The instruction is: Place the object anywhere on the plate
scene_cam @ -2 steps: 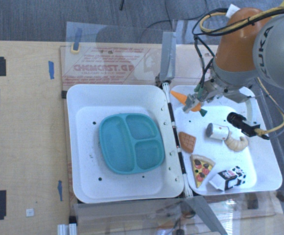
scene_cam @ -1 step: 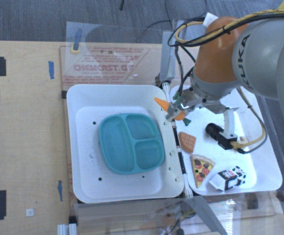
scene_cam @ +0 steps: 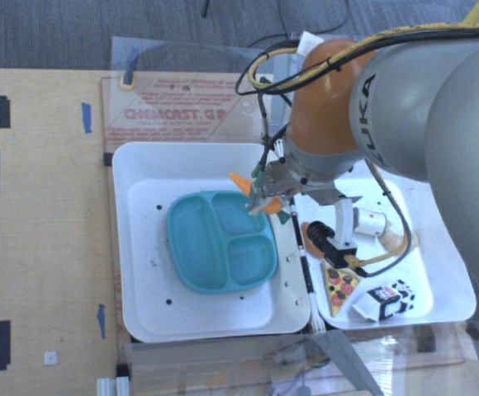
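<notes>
Nearest the camera, a small black-and-white box and a toy pizza slice are lying in the right bin, well apart from the job at hand. Just beyond, the teal divided plate is sitting flat in the left bin, its compartments bare. Above the plate's far right corner, the gripper is clenching a toy carrot: the orange tip is poking out on one side over the plate's rim, and a green end is showing on the other side, over the divide between the bins. Whether the carrot is hanging clear of the plate or touching it is not readable from this angle. It is probably a light, stiff plastic piece, smooth and tapered, so it is likely to slip or pivot if pinched near the thin tip; a hold across the thicker middle looks safest. Farther back, the arm's orange band is hanging over the bins.
</notes>
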Controlling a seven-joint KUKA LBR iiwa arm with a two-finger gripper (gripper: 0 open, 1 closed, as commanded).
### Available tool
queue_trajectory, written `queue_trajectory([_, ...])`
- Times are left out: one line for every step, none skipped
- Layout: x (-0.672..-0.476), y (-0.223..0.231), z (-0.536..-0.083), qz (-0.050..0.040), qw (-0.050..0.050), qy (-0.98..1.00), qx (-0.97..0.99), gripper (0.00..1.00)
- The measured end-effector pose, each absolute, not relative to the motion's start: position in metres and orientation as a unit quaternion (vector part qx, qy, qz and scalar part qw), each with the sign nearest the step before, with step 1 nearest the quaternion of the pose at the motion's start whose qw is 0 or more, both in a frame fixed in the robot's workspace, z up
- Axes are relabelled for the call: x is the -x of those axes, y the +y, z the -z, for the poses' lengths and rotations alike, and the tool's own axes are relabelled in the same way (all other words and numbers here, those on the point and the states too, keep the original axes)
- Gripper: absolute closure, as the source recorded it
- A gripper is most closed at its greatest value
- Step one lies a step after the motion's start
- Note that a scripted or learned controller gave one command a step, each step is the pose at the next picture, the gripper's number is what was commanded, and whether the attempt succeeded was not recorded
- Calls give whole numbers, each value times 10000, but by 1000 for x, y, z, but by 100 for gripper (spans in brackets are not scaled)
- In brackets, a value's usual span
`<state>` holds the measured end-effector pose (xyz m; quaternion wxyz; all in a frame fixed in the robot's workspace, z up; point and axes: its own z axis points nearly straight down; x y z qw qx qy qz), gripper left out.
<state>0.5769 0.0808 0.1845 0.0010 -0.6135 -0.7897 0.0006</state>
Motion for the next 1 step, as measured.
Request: queue_trajectory([-577, 80, -185, -5, 9, -7894, 6139, 0])
